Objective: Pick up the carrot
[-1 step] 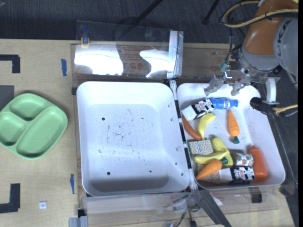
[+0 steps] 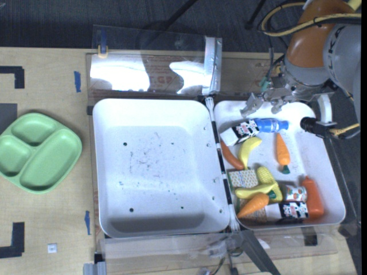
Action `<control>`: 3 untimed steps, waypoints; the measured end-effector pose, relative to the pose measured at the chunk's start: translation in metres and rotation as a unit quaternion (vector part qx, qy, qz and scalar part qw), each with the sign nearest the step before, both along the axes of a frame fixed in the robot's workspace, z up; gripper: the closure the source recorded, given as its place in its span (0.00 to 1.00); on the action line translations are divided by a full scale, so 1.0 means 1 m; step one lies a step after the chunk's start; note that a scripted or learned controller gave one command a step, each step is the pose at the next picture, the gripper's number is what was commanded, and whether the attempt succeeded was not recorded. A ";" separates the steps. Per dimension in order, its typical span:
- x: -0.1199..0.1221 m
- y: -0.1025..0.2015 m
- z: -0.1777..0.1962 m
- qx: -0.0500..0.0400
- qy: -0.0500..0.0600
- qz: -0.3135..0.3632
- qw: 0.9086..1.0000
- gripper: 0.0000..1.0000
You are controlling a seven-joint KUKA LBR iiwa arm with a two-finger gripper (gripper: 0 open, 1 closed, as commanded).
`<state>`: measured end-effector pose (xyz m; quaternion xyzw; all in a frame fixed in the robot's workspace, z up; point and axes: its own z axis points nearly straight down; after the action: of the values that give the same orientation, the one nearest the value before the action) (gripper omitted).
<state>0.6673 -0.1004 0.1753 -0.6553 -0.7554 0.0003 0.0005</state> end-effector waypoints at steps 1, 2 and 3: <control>0.000 -0.022 0.001 0.000 -0.001 0.159 0.987 0.00; 0.000 -0.022 -0.004 0.000 -0.001 0.149 0.989 0.00; -0.017 -0.030 -0.007 0.000 -0.001 0.150 0.989 0.00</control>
<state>0.6506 -0.1303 0.1686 -0.5348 -0.8450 -0.0006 -0.0007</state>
